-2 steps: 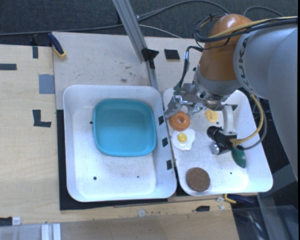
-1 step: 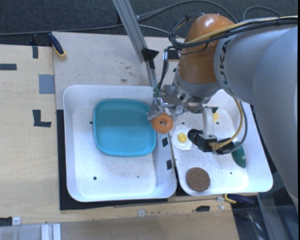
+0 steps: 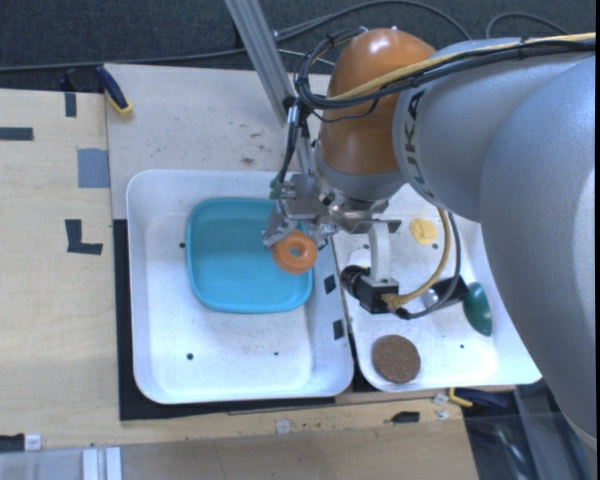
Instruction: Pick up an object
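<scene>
A pale wooden table (image 3: pixel 40 268), patched with dark tape, is carrying two shallow white bins side by side, with dark carpet lying beyond its far edge.

Nearest the camera, a brown round disc (image 3: pixel 395 358) is lying at the front of the right bin (image 3: pixel 500 368), and a dark green object (image 3: pixel 477 308) is resting near that bin's right side. A little further back, a small yellow piece (image 3: pixel 422 231) is sitting on the bin floor, partly behind the cables.

In the left bin (image 3: pixel 160 368), a blue square plate (image 3: pixel 242 258) is lying flat toward the back. An orange ring (image 3: pixel 296 253) is showing over the plate's right edge, right at the tip of the gripper (image 3: pixel 298 230). Whether the ring is being pinched or merely lying under the tip cannot be told from this angle, and the state of the gripper is likewise impossible to make out, since the wrist is covering it.

Above, the grey arm (image 3: pixel 500 138) with its orange band is reaching in from the right.

The ring is looking light and probably stiff, with a smooth surface that may be slippery. A sound hold would likely be across one side of the loop, one pad inside the hole and one outside, or across its whole width.
</scene>
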Motion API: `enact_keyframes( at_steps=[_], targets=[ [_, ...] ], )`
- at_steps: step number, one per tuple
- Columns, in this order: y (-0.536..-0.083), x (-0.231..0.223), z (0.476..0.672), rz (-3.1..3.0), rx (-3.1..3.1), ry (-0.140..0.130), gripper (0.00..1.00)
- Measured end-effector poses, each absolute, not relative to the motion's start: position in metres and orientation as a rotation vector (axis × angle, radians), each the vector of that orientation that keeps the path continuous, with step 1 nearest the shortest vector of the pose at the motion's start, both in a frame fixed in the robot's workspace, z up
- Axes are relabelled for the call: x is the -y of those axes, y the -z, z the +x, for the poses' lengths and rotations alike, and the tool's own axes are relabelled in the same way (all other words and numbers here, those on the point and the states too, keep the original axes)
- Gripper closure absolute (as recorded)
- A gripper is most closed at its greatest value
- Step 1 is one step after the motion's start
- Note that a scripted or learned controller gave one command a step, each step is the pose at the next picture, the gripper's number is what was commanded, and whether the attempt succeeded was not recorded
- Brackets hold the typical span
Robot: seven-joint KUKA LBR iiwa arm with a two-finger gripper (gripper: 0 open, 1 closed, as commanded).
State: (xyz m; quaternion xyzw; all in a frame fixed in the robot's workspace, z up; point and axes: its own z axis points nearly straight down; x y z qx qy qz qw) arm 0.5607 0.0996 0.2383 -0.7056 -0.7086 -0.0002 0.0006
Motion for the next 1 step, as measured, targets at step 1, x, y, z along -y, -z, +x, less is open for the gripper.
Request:
enact_keyframes(
  at_steps=[1],
  targets=[
    [-0.2379,-0.0973,0.561,-2.22,2.222,-0.001,0.0]
  ],
)
